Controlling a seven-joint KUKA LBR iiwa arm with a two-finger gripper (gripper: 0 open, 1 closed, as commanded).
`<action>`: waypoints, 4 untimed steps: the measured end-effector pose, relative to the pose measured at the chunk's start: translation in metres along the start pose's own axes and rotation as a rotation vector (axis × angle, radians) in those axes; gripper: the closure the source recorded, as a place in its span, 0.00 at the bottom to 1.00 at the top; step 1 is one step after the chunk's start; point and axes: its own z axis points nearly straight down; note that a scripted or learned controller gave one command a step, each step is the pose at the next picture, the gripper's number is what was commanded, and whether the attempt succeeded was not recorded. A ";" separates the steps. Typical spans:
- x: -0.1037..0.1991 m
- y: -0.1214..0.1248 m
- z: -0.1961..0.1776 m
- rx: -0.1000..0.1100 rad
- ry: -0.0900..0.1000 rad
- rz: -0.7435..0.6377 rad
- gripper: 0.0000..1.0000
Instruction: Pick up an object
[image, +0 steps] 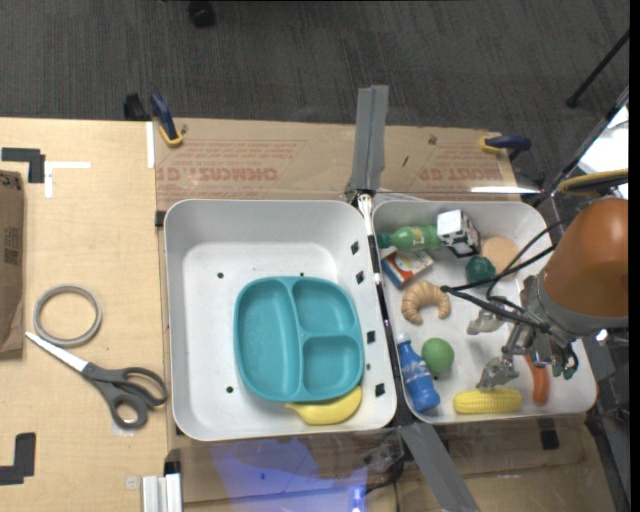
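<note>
On the left part of the bench (90, 250) lies a roll of tape (67, 314), and just beside it, nearer the front edge, a pair of scissors (105, 378) with grey handles. At the far left edge a brown paper bag (10, 262) is partly cut by the frame. Then comes the left bin (190, 300), and in it a teal divided plate (299, 338) sits toward the front right corner. A yellow banana (327, 407) lies against the front wall of this bin, partly under the plate. The right bin (395, 212) touches the left one and carries many small things. Along its left wall I see a blue bottle (417, 374) near the front and a green bottle (414, 238) near the back, with a small red and white box (406, 266) between them. A croissant (427, 298) lies near the middle, and a green ball (437, 352) is just in front of it. At the back wall there are a white toy car (455, 229) and a beige round thing (499, 249), with a dark teal ball (480, 268) beside them. A corn cob (487, 401) rests along the front wall, and an orange carrot (540, 384) stands near it at the front right corner. The gripper (497, 372) hangs low over the front right part of this bin, just above the corn cob. Its fingers stand apart and nothing is between them. The orange band of the arm (592, 265) is at the right edge.
</note>
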 end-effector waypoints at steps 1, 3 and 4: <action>-0.080 -0.054 0.009 -0.004 0.029 0.053 0.00; -0.001 -0.065 0.004 0.000 0.018 0.148 0.00; -0.002 -0.064 0.004 -0.001 0.016 0.105 0.00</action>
